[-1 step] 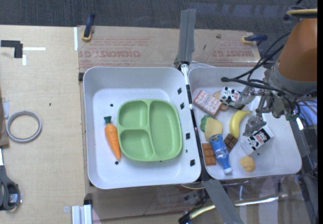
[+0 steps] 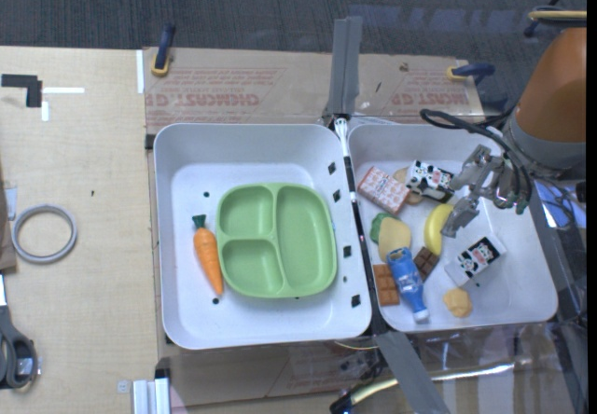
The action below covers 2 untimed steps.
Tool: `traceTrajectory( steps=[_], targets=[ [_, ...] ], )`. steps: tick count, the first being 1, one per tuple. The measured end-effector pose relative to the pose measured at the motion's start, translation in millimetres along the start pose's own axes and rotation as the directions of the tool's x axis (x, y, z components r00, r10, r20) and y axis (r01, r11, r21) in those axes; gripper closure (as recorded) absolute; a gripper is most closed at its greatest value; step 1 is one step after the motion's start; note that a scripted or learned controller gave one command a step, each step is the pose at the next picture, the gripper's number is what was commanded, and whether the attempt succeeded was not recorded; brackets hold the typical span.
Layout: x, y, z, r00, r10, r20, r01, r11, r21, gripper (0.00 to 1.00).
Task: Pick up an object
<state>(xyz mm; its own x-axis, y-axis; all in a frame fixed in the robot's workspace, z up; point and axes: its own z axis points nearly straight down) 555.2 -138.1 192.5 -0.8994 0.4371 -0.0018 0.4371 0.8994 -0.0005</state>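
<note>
Leftward, one carrot (image 2: 208,258) lies beside one green three-part plate (image 2: 278,240) in the left bin (image 2: 177,310), long axis near vertical, leafy end up. Rightward, the right bin (image 2: 522,305) holds one yellow banana (image 2: 435,227), upright and curved, just below-left of the gripper (image 2: 464,204); whether its fingers are apart, I cannot tell.

Green divided plate (image 2: 278,240), orange carrot (image 2: 209,258), yellow banana (image 2: 435,228), blue tube (image 2: 408,282), black-and-white cow-patterned carton (image 2: 476,258), white bins (image 2: 177,244)
</note>
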Motion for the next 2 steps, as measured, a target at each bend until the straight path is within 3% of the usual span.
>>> traceTrajectory(
  steps=[1,2],
  targets=[
    [-7.0,16.1,75.1,0.951,0.308,0.0,-0.308,0.951,0.0,0.0],
    [-9.0,25.9,98.6,0.76,0.65,0.001,-0.65,0.76,-0.002,0.0]
  ],
)
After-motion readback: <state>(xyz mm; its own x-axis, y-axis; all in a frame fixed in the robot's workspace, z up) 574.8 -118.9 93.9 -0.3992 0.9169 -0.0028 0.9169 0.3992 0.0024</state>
